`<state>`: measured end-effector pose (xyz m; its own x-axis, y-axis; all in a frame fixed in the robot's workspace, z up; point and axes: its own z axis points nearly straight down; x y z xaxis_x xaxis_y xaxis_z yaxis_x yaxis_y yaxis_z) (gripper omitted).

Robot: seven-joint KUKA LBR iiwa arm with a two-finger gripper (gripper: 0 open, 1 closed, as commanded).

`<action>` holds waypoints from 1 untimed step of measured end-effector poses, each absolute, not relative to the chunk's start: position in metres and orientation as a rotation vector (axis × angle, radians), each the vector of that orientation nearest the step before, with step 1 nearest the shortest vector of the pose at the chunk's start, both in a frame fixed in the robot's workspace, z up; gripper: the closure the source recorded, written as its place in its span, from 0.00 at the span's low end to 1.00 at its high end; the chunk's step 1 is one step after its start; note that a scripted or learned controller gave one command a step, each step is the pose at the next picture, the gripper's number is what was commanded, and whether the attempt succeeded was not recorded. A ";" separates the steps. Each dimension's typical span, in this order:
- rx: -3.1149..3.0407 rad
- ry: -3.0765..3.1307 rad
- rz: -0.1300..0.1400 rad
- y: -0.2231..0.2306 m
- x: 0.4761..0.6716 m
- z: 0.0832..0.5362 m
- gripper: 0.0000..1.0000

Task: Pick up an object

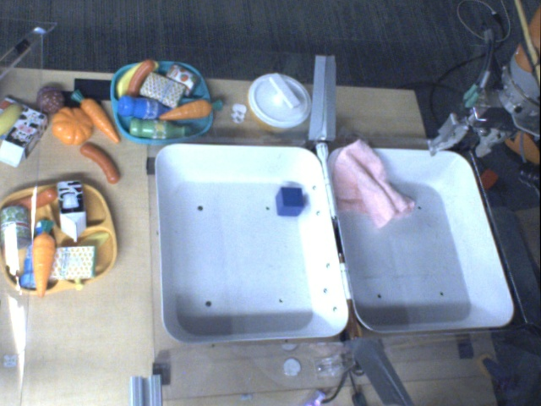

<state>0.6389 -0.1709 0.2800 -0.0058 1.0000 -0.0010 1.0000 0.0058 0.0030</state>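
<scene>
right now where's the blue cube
The blue cube sits in the left bin, in its upper right part near the divider, across from the pink cloth in the right bin.

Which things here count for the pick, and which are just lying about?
For the pick: blue block in the left bin; pink cloth in the right bin; gripper at the right bin's far corner.

Lying about: blue bowl of toy food, yellow tray, white lid, loose carrot, sausage.
</scene>
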 end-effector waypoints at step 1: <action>1.932 2.475 0.002 -0.134 0.638 0.153 0.00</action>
<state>0.6379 -0.1341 0.1529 -0.2431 0.9700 -0.0007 0.9700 0.2431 0.0020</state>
